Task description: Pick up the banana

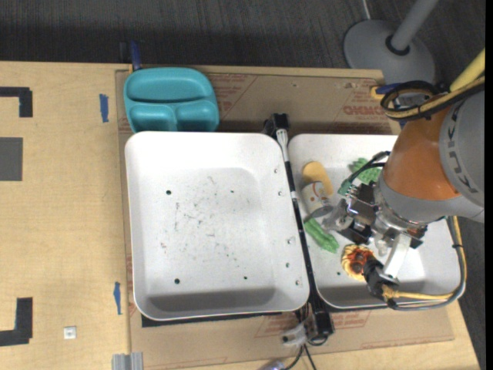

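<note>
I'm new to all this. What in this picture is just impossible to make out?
In the camera view:
Much of the right bin floor is hidden under the arm.
The banana has its lower end lost against the end effector, so its full shape is unclear.
The green thing is partly covered by the arm and too blurred to name.
The red-and-yellow thing is small, partly under the end effector, and not identifiable.

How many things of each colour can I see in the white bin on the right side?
Yellow curved banana: 1
Green: 2, a leafy green piece and a long green piece
Red-and-yellow round thing: 1
Total: 4 in sight
</note>
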